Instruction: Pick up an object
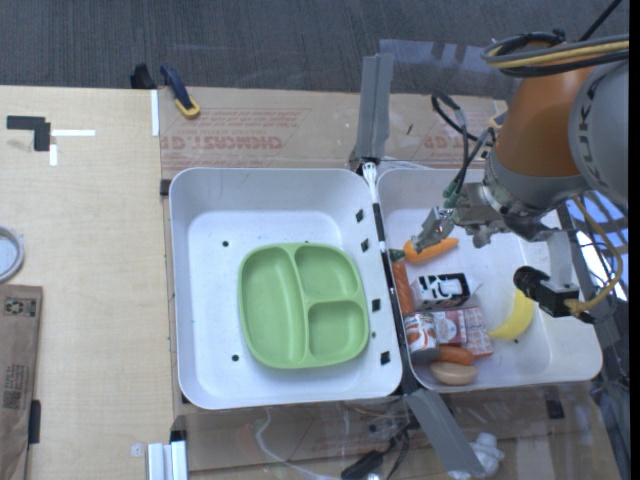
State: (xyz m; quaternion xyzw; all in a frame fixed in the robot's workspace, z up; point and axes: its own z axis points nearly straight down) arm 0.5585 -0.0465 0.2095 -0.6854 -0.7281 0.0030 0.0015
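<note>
On your pale wooden worktop point(80, 228), the right white bin point(560, 363) holds a small orange carrot-shaped toy point(432, 250), tilted; the end effector point(436, 230) is closed on it, arm reaching leftward.

You can't read the gripper point(437, 230) clearly — its fingers merge with cabling and the orange carrot point(432, 249) just beneath them, so whether anything sits between them can't be told. The arm point(560, 98) behind the gripper is cut off by the picture's right edge, and its bulk hides the far corner of the right bin point(420, 183). Below the gripper, the black-and-white carton point(442, 288) carries print too small to make out, and so does the red-and-white packet point(447, 330) under it. Further down, the red item point(455, 354) is partly buried beneath that packet. Far across from the hand, the tape roll point(8, 255) and the brown paper bag point(18, 353) run off the left edge.
</note>
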